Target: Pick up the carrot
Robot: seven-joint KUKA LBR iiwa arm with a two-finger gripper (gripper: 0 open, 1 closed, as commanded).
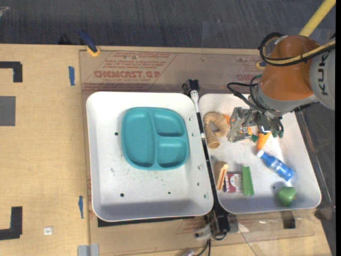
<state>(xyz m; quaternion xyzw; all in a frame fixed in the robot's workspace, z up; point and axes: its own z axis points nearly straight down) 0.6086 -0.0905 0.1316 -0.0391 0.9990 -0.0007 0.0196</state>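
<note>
The carrot point(261, 141) lies in the right bin point(309, 159), in its upper half, a short orange piece tilted slightly, with most of its upper end hidden under the arm's tooling. The pincer point(246, 128) hangs directly over that spot, just left of the carrot and close above the bin floor. From this angle its metal parts blur together, so I cannot tell how wide it stands or whether anything sits between its tips; the carrot appears to be resting on the bin floor rather than lifted, though that is hard to judge.

Just below the carrot lies a blue and white bottle point(276, 165), pointing down and to the right. To the left of the pincer sits a tan, knobbly toy point(212, 127) near the divider between the bins. Lower in the same bin are a green stick point(247, 180) lying upright, a small red and white packet point(232, 182) just beside it, and a thin orange and tan piece point(221, 174) on the packet's left. A green round fruit point(286, 196) sits in the lower right corner.

The left bin point(106, 185) holds a teal divided plate point(155, 138), set in its upper middle. Both bins rest on a cardboard-covered tabletop point(42, 143). The grey arm with its orange band point(287, 68) comes in from the upper right.
</note>
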